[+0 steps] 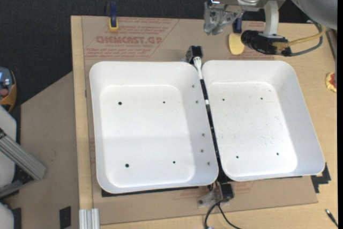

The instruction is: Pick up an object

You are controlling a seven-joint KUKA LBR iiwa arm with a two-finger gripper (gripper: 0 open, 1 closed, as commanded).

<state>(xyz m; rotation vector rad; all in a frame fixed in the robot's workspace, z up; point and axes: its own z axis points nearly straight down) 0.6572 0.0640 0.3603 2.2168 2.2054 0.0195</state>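
Currently my pincer [217,21] hovers high over the far edge of the worktop [134,35], just beyond the far corner of the right-hand bin [252,63] where it meets the left-hand bin [139,65]. I cannot tell how far it is open, and I see nothing gripped in it.

Both bins show bare white floors with a few dark dots, so the only loose candidate I can make out is a small pale yellow piece [236,43]. It sits close to the far edge of the worktop, just outside the right-hand bin's far rim. From my pincer it lies near, a little toward the near edge and toward the side my arm reaches in from. It looks like a stubby oval, its longer axis running roughly from the far edge to the near edge. I judge that the next move means a short shift that way and then a descent.
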